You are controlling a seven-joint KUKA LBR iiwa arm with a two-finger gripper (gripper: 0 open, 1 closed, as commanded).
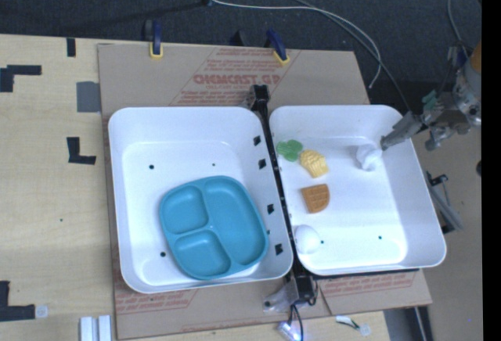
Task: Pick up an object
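Camera view from above takes in a wooden bench (47,199) with a brown cardboard sheet (227,73) laid over it, held at the far edge by two blue-and-yellow clamps (156,42). On the cardboard sit two shallow white bins side by side, touching along a middle seam fitted with black clips (258,97).

Looking at the left bin (133,136), I see a large teal plastic plate with three compartments (211,227) lying flat in its near half, slightly turned. The right bin (407,245) holds the small things. An orange-brown waffle-like piece (316,197) lies near the middle of its left half. Just beyond it is a yellow ridged piece shaped like a corn cob (315,163), and touching that on the far-left side is a small green leafy-looking lump (290,149). A small white rounded object (307,238) rests close to the near-left corner, hard to make out against the white floor. Another small white object (366,158) sits toward the far-right part of the bin.

At the right edge the grey arm's gripper (391,139) reaches in over the right bin's far-right rim, its tip just beside that second white object. From here I cannot tell how its jaws stand, nor whether it touches anything.
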